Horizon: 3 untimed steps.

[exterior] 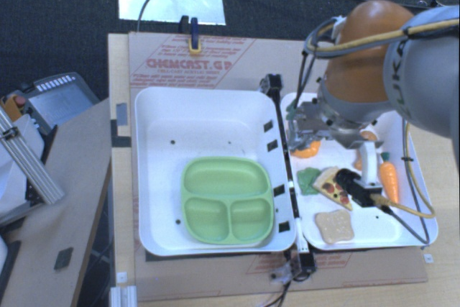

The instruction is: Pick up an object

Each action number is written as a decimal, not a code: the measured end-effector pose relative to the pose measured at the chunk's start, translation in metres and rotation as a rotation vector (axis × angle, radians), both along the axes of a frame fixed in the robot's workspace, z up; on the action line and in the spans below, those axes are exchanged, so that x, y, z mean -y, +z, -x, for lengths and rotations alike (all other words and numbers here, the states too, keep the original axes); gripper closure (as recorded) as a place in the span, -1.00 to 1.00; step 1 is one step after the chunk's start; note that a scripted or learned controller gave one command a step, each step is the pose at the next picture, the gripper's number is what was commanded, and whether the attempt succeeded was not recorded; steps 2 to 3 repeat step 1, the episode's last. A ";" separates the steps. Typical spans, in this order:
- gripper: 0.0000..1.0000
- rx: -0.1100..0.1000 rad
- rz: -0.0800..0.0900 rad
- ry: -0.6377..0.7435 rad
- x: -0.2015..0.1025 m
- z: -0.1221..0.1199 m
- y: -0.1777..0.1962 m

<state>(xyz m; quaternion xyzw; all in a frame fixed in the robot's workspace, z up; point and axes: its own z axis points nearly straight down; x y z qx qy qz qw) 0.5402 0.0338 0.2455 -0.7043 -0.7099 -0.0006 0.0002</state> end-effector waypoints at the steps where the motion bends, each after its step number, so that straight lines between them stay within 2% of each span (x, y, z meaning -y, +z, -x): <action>1: 1.00 0.000 0.000 0.001 -0.049 0.009 0.002; 3: 1.00 0.000 0.000 0.001 -0.049 0.009 0.002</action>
